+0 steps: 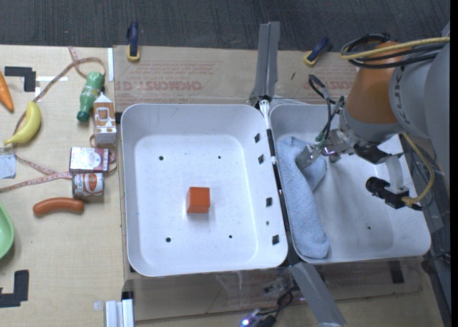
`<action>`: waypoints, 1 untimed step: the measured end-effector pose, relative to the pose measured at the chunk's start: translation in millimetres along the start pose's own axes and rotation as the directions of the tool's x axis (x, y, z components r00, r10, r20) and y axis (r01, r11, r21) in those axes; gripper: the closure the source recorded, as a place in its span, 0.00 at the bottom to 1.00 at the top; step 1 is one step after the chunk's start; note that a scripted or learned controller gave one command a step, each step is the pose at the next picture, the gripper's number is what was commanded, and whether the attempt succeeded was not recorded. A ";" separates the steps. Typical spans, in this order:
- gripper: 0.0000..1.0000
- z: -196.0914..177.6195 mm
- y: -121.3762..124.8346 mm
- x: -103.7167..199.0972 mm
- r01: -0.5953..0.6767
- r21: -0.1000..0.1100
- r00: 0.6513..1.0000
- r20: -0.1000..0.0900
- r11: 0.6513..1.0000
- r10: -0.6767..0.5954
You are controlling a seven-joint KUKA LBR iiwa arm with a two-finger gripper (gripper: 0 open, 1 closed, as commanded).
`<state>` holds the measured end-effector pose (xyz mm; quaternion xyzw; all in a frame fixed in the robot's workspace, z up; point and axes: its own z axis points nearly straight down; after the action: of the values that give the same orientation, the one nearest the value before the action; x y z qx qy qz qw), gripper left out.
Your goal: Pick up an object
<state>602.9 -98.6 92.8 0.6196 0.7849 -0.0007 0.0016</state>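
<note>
Down in the right bin, pincer on blue-grey cloth — grip indiscernible.

An orange block sits in the white left bin; a pale blue cloth lies in the white right bin; nearby, a yellow banana; a green bottle.

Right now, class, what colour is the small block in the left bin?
Orange: the block shows plainly in the camera view, against the white bin.
</note>
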 end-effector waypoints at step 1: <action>0.00 -40.2 -89.8 -16.6 -0.126 0.003 0.992 -0.003 0.992 0.126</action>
<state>519.3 -135.4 133.0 0.6681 0.7441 -0.0007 -0.0005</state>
